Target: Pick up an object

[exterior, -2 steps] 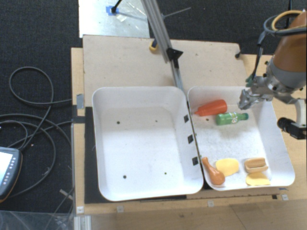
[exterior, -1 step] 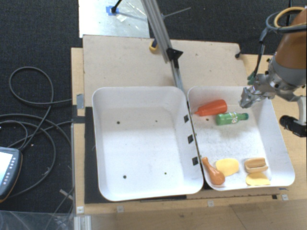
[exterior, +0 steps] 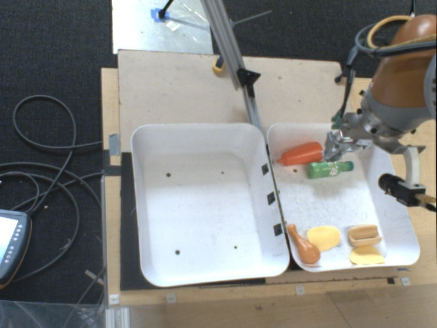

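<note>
— So, where is the gripper [exterior: 334, 147] right now?

— Low in the right-hand bin [exterior: 399, 203], at its far end, right at the green bottle [exterior: 330, 169] and just beside the orange carrot [exterior: 300, 154].

— Is it gripping either one?

— Cannot tell; the view is too small there.

— And the other pieces?

— A drumstick [exterior: 303, 245], a yellow slice [exterior: 323, 237], a hot dog bun [exterior: 364, 235] and a pale yellow piece [exterior: 367, 255] lie along the near wall.

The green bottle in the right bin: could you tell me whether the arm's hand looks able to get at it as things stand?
Probably yes. The hand hovers right above the green bottle, nothing lies over it, and the orange carrot alongside leaves its top free.
</note>
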You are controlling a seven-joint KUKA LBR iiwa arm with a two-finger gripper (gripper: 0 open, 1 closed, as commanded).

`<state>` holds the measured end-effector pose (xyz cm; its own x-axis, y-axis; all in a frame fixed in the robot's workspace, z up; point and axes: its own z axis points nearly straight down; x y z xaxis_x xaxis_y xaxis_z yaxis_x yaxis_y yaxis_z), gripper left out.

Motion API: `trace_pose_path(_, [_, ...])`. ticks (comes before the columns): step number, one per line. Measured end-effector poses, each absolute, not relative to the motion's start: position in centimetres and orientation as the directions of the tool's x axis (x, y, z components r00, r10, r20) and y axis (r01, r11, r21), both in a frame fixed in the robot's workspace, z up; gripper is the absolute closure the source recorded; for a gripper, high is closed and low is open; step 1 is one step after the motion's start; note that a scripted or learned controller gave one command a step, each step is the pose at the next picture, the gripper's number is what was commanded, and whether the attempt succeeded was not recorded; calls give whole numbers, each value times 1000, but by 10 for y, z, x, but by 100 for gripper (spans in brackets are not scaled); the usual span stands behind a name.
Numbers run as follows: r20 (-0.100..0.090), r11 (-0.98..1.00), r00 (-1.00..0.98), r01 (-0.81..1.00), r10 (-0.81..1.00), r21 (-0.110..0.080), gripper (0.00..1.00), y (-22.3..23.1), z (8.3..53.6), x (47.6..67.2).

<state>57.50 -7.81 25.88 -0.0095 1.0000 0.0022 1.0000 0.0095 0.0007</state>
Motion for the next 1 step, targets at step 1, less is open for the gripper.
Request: trace_pose_path(1, [2, 10, -10, 1000, 1000, 1, 100, -32, 263, 557])
